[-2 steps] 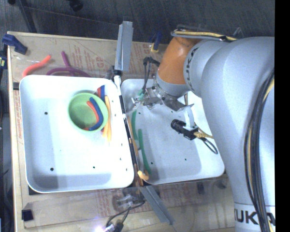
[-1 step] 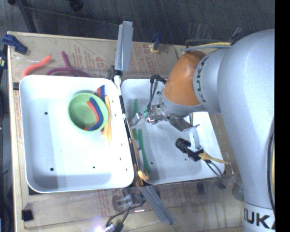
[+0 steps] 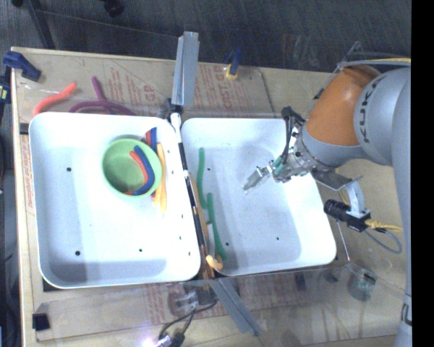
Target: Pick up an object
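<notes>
Gripper [image 3: 254, 180] of the grey KUKA arm [image 3: 362, 125] hung over the middle of the right bin [image 3: 304, 244], its two fingers parted and grasping nothing. Along that bin's left wall lay a long green strip [image 3: 205, 194], its long axis running from far to near, the near end bent slightly rightward. In the left bin [image 3: 72, 244], a green bowl [image 3: 126, 166] sat toward the far right, with red, blue and orange strips draped across its right rim. Whether the bowl touched the bin's wall could not be told.
</notes>
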Robot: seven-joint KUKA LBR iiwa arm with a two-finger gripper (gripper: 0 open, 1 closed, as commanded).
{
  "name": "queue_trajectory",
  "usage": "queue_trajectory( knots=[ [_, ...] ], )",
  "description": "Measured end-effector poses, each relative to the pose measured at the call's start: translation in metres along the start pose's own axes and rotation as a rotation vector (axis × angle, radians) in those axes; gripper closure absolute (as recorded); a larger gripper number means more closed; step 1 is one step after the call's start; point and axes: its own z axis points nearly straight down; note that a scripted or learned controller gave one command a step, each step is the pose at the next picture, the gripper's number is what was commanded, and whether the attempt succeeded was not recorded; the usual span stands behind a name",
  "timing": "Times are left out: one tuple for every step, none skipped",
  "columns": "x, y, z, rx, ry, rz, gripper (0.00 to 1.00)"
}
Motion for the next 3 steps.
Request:
queue_trajectory(
  knots=[
    [0.072, 0.066, 0.005, 0.000, 0.001, 0.314, 0.00],
    [-0.002, 0.059, -0.001, 0.001, 0.002, 0.301, 0.00],
    [0.050, 0.031, 0.015, 0.003, 0.003, 0.130, 0.00]
  ],
)
